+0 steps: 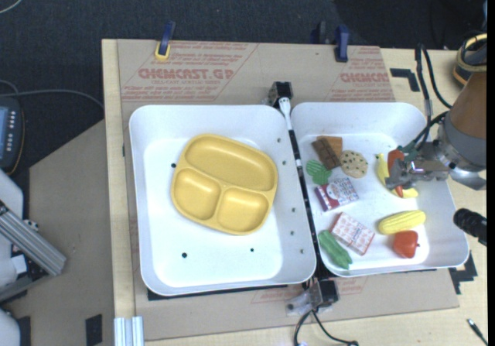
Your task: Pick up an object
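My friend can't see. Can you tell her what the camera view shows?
A grey robot arm's gripper reaches into the right white bin, low among toy foods like a cookie and corn. The left white bin holds a yellow divided plate.

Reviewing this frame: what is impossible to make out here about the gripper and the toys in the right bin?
- Camera view: whether the gripper is open or shut, or holding anything; it is small and blurred against the toys.
- The red and yellow toys under it: partly covered by the gripper, identity unclear.
- The arm: cut off by the right edge.
- Print on the small packets: too small.
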